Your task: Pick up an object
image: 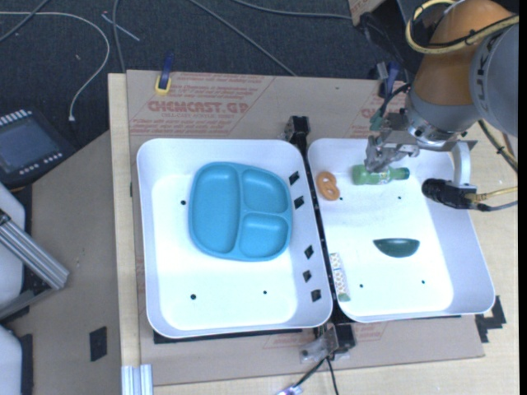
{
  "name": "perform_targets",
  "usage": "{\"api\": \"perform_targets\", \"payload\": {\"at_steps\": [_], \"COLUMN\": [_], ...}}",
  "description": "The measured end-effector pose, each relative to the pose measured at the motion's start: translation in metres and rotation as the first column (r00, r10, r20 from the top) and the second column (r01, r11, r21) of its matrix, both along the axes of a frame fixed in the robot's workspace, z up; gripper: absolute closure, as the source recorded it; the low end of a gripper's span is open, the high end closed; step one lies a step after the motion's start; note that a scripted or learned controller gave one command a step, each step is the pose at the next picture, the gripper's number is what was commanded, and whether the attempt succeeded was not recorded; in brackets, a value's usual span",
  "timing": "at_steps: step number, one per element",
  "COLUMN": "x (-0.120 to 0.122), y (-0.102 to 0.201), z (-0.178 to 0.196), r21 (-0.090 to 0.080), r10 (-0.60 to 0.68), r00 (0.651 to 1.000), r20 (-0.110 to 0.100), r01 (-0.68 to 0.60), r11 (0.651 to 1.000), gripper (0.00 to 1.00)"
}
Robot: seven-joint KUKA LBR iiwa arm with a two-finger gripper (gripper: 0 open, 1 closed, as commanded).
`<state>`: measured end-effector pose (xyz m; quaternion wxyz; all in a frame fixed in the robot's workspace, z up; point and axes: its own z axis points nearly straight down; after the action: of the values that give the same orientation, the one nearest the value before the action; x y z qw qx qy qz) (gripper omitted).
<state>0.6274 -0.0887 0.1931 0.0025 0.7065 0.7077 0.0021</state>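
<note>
Two shallow white bins sit side by side on the desk [123, 319]. The left bin [165, 290] holds one blue divided plate [240, 211] with three compartments, lying flat near the middle. A black clip [296, 127] sits at the far end of the seam between the bins.

In the right bin [449, 282], a small patterned strip [338, 274] lies along the left wall, its print too small to read. An orange ring-like piece [328, 185] is toward the far left corner, exact shape hard to make out. Just right of it is the green object [398, 174], lying flat with its long side across the bin. Its middle is covered by the hand [380, 164], which sits low, right over it; touching or just above, can't tell. Whether the hand is apart, together or clamped on the green object can't be told from this angle.

A dark teal bowl-shaped piece [397, 246] lies nearer the camera, mid-bin, well apart from the hand, and reads as a half-round outline. The arm [457, 56] comes in from the right, cut off by the frame edge at top right.
</note>
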Motion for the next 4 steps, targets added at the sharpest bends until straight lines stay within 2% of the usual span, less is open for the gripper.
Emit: {"api": "perform_targets", "payload": {"at_steps": [1, 2, 3, 4], "x": [0.002, 0.003, -0.008, -0.032], "y": [-0.003, -0.003, 0.051, 0.104], "z": [0.066, 0.08, 0.06, 0.043], "r21": [-0.001, 0.0, 0.003, 0.004], "r10": [-0.001, -0.001, 0.004, 0.004], "r00": [1.0, 1.0, 1.0, 1.0], "r20": [0.003, -0.003, -0.011, -0.012], "r01": [0.001, 0.001, -0.004, -0.004], "r11": [1.0, 1.0, 1.0, 1.0], "gripper": [1.0, 1.0, 1.0, 1.0]}}
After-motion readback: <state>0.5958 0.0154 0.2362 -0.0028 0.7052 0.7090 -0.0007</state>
